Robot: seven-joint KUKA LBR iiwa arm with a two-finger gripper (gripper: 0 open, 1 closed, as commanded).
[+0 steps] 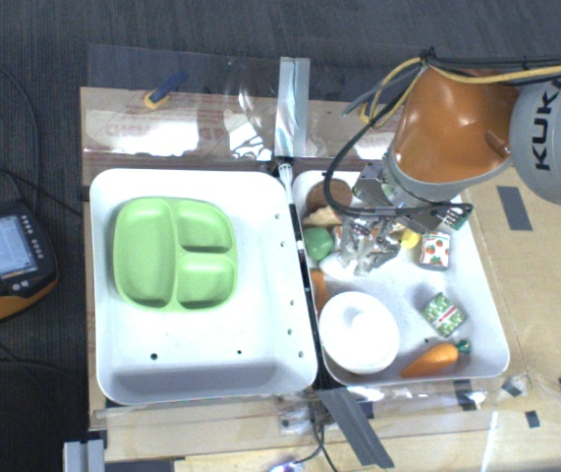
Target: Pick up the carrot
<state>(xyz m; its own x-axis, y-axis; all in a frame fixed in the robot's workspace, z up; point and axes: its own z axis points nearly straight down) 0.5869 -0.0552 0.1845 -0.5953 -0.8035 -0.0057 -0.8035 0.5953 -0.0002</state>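
Carrot [431, 359] comes last in size here, so first the two white bins side by side: the left bin [201, 362] holds one green divided plate [174, 253] with three compartments, and the right bin [481, 293] holds everything else. One grey arm [452, 126] with its orange band reaches in from the right over the far part of the right bin, and its gripper [366, 247] hangs low among the clutter there; whether its fingers are open or closed I cannot tell. One white round bowl [359, 332] sits at the near left of the right bin. The single carrot lies at the near right corner of that bin, orange with a green tip pointing right, just beside the bowl and well apart from the gripper. Two small printed blocks lie on the right side, one red and white [434, 251], one green [444, 314]. One green round piece [317, 244] sits by the divider under the gripper's left side
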